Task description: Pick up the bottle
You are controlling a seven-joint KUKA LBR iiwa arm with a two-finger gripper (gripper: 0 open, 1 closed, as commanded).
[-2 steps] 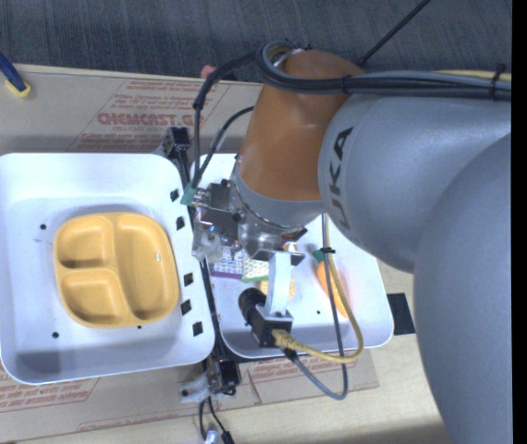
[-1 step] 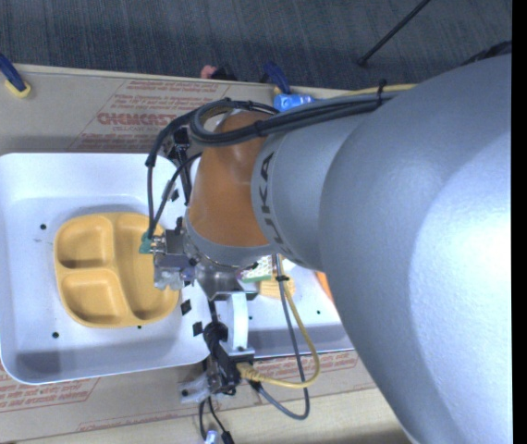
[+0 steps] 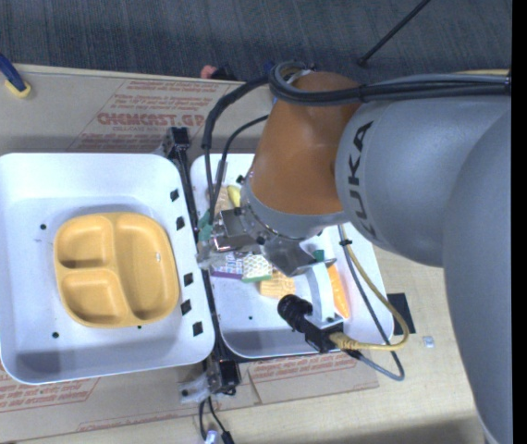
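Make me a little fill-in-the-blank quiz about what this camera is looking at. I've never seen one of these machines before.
1. The bench carries ____ shallow white bins side by side.
2. The yellow tray with compartments lies in the bin on the view's ____.
3. The band above the arm's wrist is coloured ____.
4. The arm hangs over the bin on the view's ____.

Missing words: two; left; orange; right

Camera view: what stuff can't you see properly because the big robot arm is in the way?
- Bottle: cannot be picked out; the arm covers most of the right bin.
- Tool: open or shut cannot be told, hidden under the wrist.
- Colourful items beneath the arm: partly covered, too small to name.
- Yellow tray in the left bin: fully visible.
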